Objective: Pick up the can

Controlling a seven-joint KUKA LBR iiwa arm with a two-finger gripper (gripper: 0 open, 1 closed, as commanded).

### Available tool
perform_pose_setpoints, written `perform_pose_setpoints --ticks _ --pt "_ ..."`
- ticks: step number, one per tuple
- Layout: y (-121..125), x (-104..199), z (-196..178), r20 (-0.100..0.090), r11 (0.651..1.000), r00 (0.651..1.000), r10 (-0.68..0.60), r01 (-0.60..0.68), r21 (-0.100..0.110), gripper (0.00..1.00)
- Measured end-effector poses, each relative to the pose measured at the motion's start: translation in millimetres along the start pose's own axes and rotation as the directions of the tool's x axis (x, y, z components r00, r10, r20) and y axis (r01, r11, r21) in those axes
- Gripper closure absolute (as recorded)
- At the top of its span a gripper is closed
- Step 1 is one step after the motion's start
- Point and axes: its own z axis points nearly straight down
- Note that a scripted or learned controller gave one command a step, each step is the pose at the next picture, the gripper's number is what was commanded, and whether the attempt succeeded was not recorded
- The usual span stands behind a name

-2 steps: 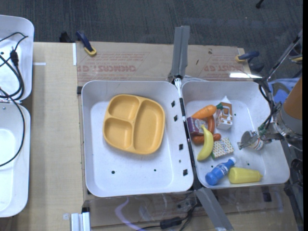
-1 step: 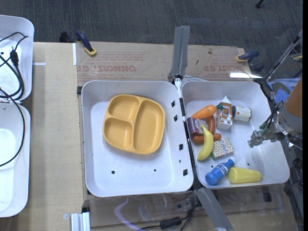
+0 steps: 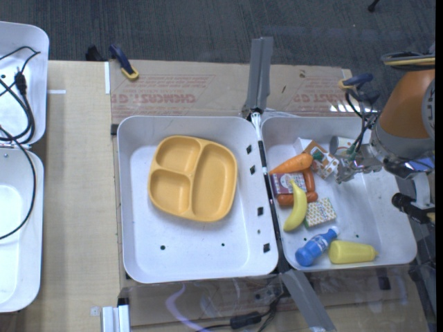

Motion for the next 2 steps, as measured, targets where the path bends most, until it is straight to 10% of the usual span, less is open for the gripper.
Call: perform_pose_setpoints --ticks 1,2 --pt "-2 -19 -55 0.002 0.998 0.998 0.068 -0.068 -0.003 1.0" --pt "77 18 -114 0.003 0.993 0.993 0.117 -0.117 -0.002 1.0"
